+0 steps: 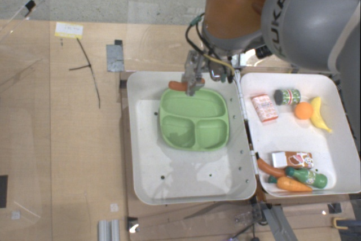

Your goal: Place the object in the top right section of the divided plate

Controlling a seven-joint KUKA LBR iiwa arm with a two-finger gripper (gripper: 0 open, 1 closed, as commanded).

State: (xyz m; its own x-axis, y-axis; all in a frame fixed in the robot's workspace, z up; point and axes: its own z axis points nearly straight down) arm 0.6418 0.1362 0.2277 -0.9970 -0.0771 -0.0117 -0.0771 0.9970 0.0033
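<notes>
Where plate (194,121) rim meets sausage (176,86) | tool (193,87) touching | spread: cannot tell

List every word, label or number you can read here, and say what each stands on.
"KUKA", partly seen, on the grey arm.
Yellow sticker on the bench: print too small to read.
Red packet, can and brown carton in the right bin: labels blurred, unreadable.

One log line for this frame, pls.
phase: placing | gripper: over far rim of green divided plate | sausage: at gripper, grasp unclear | plate: left bin
</notes>
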